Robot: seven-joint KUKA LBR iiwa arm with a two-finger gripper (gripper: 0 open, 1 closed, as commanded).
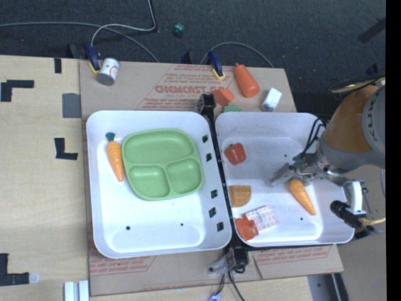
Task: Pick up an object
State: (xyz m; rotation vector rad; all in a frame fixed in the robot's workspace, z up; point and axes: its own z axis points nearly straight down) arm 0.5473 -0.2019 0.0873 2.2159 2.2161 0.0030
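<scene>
My gripper (pixel 293 173) hangs low over the right bin (pixel 276 125), near its right side. Directly beneath and just right of it lies an orange carrot (pixel 302 196), pointing toward the front right, its thick end touching or almost touching the gripper. The same bin holds a red pepper-like piece (pixel 235 153) at the back left, a tan waffle square (pixel 240 195), a red-and-white packet (pixel 262 218) and a small red piece (pixel 245 230) at the front left. A second carrot (pixel 114 158) lies in the left bin (pixel 150 240) beside a green divided plate (pixel 163 163).
Behind the bins on the cardboard are an orange bottle-shaped toy (pixel 246 80), a white cube (pixel 272 99), a small orange piece (pixel 223 96) and a small can (pixel 108 71). The arm's grey and orange body (pixel 354 133) stands over the right bin's right edge.
</scene>
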